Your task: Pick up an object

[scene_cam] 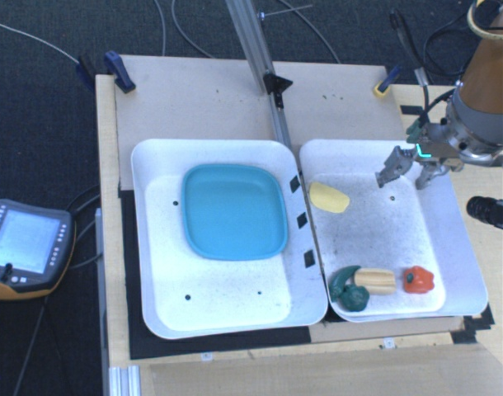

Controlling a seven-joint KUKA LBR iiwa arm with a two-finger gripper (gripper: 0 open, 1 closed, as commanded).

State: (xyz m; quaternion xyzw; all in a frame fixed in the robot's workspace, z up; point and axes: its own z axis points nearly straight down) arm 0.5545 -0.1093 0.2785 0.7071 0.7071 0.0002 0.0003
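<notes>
Yellow lemon near right bin left wall; gripper fingers apart, empty; centre over it, descend straight.

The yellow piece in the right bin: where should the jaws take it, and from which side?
Judging by its pose, take the yellow piece across its narrow middle, from straight above. It lies flat and alone near the right bin's left wall, so a side approach looks cramped.
</notes>
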